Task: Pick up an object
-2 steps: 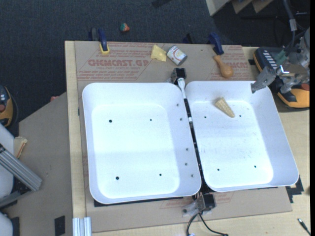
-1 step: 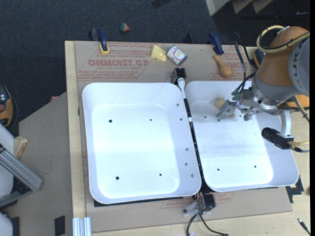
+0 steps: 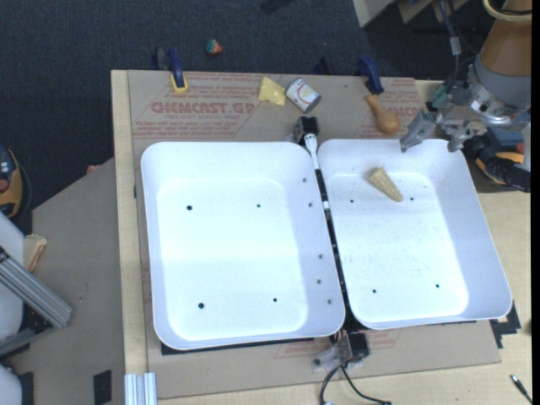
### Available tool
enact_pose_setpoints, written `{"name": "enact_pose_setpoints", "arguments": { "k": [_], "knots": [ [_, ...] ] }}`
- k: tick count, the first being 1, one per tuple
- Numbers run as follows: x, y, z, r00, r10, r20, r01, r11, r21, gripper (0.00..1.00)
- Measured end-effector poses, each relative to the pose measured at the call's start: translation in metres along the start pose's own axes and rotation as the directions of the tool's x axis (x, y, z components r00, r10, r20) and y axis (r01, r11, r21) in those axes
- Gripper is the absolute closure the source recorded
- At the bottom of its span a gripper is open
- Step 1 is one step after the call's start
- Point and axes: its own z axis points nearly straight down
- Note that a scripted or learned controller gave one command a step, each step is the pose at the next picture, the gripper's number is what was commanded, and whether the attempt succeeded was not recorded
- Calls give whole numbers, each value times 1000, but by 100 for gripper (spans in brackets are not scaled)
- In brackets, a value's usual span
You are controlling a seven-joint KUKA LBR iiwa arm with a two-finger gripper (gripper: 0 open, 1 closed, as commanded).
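Note:
A tan cone-shaped object (image 3: 386,183) lies in the right bin (image 3: 439,260), near its far edge. My gripper (image 3: 432,141) hangs above that bin's far rim, up and to the right of the cone, apart from it. Its two fingers are spread, one fingertip (image 3: 407,144) on the left and the other on the right, with nothing between them.
The left bin (image 3: 236,243) sits beside the right one. On the cardboard behind the bins lie a yellow piece (image 3: 272,92), a small white and grey block (image 3: 303,94), an orange-brown wooden piece (image 3: 383,115) and blue clamps (image 3: 176,67).

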Motion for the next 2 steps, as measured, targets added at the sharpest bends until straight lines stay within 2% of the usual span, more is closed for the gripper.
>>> {"name": "enact_pose_setpoints", "arguments": {
  "k": [1, 2],
  "knots": [
    [18, 7, 156, 1000, 1, -8, -1, 1000, 19, 0],
    [16, 11, 136, 1000, 0, -3, 0, 1000, 9, 100]
  ]
}}
